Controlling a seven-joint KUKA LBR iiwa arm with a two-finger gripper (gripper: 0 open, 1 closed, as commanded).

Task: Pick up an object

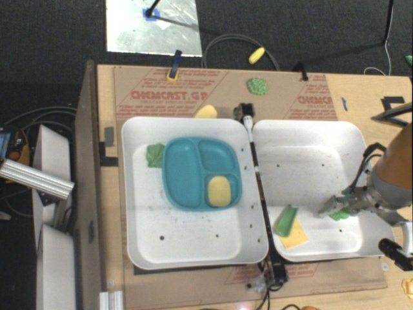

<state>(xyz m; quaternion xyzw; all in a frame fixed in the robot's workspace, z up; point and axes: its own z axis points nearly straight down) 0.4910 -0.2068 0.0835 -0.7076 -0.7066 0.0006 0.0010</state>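
While I watch the one overhead cam, the pincer [340,206] sits low in the right bin [303,141], near its right wall, w/ a small green piece [339,214] right at the tips. I can't tell if that piece is clamped or just lying under them, and I can't tell how far apart the tips are. The piece looks light, soft, prob. easy to pinch across the middle but easy to nudge away.

Left of the pincer, near the bin's front wall, a green-and-yellow sponge [288,227] lies flat: squashy, light, grippy; I'd take it across the narrow width. Bin floor between the two is open, the rest of the bin bare, so there's room to lift straight up. Front wall is close to the sponge, watch that.

Left bin [139,173] holds a blue divided plate [187,173] w/ a yellow lump [219,190].
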